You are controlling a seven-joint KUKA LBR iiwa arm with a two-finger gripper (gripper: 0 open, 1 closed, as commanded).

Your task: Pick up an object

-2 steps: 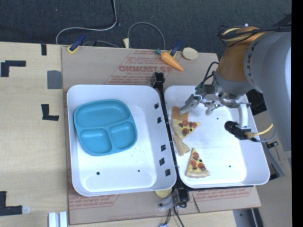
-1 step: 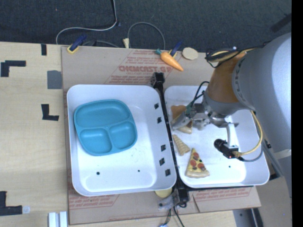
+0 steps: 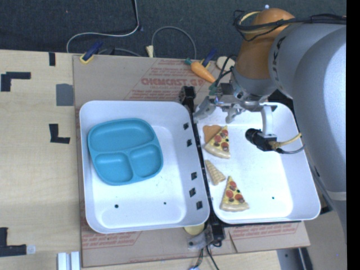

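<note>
Left bin [image 3: 95, 207]: blue divided plate [image 3: 125, 151], upper left. Right bin [image 3: 281, 207]: pizza slice [image 3: 218, 140] near divider, cone-shaped piece [image 3: 214, 171] just below, second pizza slice [image 3: 233, 196] lower. Gripper [image 3: 225, 110] above top slice, at bin's far edge; opening and hold: cannot tell.

A pale wooden bench top [image 3: 34, 167] with black markings filled the left of the frame. Brown printed cardboard [image 3: 163, 82] lay at centre. Dark carpet [image 3: 67, 10] with looping cables [image 3: 133, 16] crossed the top.
</note>
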